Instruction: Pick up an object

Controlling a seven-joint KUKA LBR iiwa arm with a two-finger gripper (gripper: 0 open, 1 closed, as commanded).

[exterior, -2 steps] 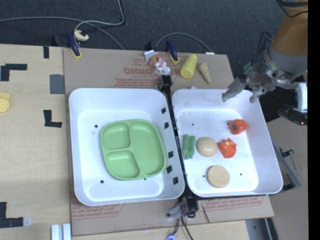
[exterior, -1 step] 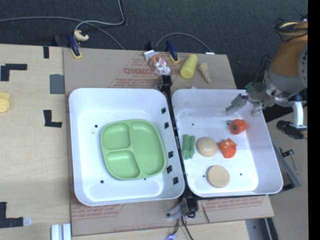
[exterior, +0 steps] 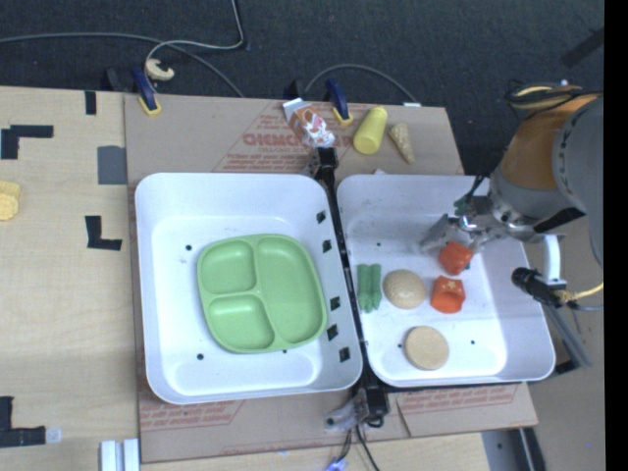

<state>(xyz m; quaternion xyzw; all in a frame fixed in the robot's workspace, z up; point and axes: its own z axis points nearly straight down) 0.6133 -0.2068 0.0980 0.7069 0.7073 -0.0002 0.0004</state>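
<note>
A round tan biscuit-like piece (exterior: pixel 427 347) lies low in the right bin (exterior: pixel 510 361), at the frame's lower right. Above it sit a pale bun-like lump (exterior: pixel 403 288), a green piece (exterior: pixel 369 287) and a red piece (exterior: pixel 447 295). Higher, the claw (exterior: pixel 453 239) reaches in from the right, touching a second red piece (exterior: pixel 454 257); whether it grips it I cannot tell. The left bin (exterior: pixel 157 263) holds a green divided plate (exterior: pixel 261 291).

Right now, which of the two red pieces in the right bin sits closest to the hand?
The upper red piece, directly at the hand. The other red piece lies below it, beside the round tan item.
</note>
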